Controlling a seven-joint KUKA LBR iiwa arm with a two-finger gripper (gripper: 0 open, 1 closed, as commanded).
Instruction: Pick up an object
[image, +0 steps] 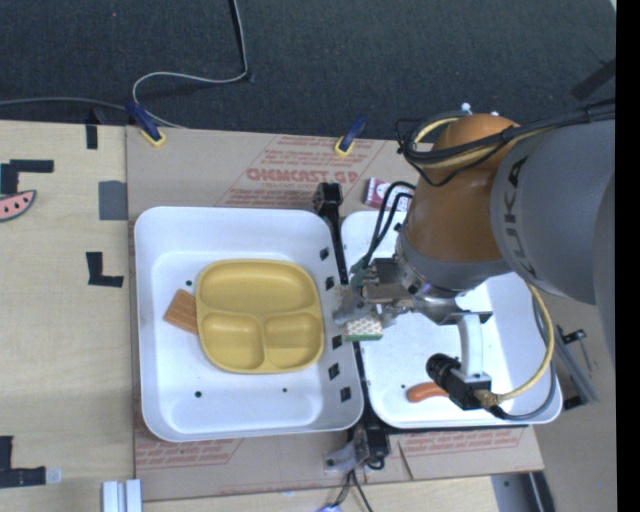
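The gripper (362, 318) hung low at the right bin's (520, 400) left wall, seemingly reaching for a small checkered object (363, 327) there, its grip impossible to tell.

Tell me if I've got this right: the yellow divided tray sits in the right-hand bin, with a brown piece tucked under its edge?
Not quite. The camera view shows the yellow divided tray in the left bin, not the right. The brown piece does poke out from under its left edge.
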